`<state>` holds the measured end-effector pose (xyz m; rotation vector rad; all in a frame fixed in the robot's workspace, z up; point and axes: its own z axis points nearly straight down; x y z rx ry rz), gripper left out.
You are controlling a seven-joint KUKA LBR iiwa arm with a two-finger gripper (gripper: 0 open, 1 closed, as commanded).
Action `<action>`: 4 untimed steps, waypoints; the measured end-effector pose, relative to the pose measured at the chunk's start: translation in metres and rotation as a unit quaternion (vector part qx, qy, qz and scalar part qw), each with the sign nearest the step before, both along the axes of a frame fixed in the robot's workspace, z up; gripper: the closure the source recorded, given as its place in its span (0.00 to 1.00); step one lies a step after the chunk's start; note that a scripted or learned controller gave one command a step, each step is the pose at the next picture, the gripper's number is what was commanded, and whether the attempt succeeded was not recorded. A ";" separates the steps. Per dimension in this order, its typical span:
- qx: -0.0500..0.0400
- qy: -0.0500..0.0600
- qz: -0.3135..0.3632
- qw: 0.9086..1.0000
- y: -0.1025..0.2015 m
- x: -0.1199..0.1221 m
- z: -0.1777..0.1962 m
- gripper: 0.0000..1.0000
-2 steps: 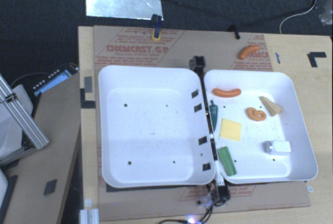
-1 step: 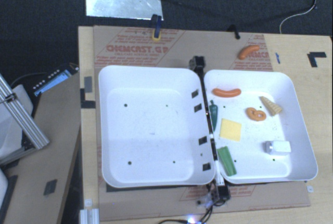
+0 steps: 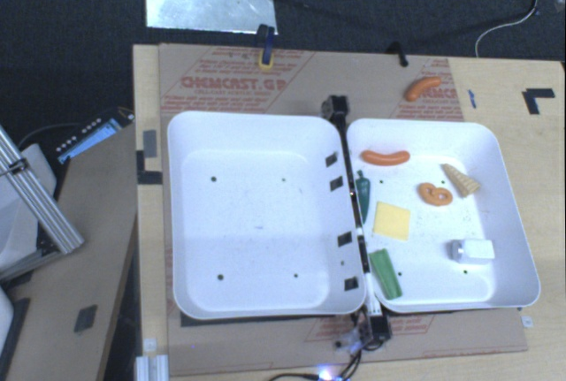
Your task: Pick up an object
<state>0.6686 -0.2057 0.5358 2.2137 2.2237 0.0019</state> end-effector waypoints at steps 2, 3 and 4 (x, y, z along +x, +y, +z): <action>-0.001 -0.002 0.002 1.000 0.001 0.000 0.012 0.00; -0.002 -0.003 0.005 1.000 0.002 0.001 0.023 1.00; -0.002 -0.003 0.005 1.000 0.002 0.001 0.023 0.00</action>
